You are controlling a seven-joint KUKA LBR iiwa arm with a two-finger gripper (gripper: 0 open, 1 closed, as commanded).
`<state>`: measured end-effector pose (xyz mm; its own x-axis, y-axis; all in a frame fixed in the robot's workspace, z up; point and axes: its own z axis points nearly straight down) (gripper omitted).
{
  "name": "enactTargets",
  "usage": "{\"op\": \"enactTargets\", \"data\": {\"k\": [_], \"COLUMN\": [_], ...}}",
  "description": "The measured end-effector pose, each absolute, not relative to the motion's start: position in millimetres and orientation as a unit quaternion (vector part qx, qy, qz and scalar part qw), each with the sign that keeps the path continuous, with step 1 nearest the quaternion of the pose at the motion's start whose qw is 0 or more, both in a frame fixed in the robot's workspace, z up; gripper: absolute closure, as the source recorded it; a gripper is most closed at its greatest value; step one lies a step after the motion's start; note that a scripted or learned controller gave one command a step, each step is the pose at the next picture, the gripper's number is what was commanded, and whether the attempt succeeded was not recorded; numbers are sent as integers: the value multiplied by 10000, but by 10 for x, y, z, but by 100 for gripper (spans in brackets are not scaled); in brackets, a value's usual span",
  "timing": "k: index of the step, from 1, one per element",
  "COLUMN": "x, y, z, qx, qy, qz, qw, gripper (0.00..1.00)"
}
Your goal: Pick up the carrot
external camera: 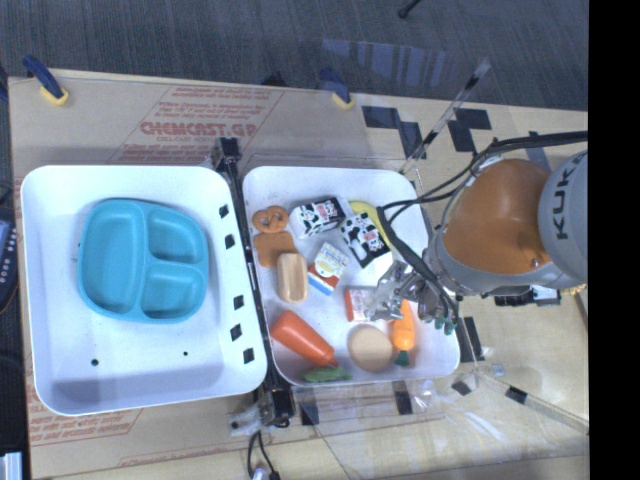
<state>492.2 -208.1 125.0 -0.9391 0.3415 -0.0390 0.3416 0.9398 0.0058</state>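
On the left of the desk (130,133), the left bin (60,368) holds a blue divided plate (145,260) and nothing else of note. The right bin (290,180) is crowded with toy food: a pretzel-like brown piece (269,220) and a tan bread roll (291,276) at its left side, two black-and-white milk cartons (318,215) higher up, and a large orange-red cone-shaped piece (301,337) with a green end near the bottom edge, beside a pale egg (370,348). The carrot (403,330), small and orange with a green tip pointing toward the near wall, lies upright in the view just right of the egg, close to the bin's right wall. The gripper (398,298) sits directly over the carrot's upper end, reaching in from the right under the arm's orange band (495,218). How its fingers stand I cannot tell; they blur into clutter there, and the carrot is not clearly between them. This looks like the descent or closing stage of the grasp. The next move calls for closing squarely across the carrot's narrow body without nudging the egg, then lifting straight up clear of the wall.
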Motion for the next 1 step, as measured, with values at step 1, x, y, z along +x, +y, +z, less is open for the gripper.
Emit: {"op": "enactTargets", "data": {"k": [1], "x": [4944], "y": [-2077], "z": [1356], "qx": [1711], "qy": [9850], "qz": [-8], "qw": [217], "gripper": [100]}}
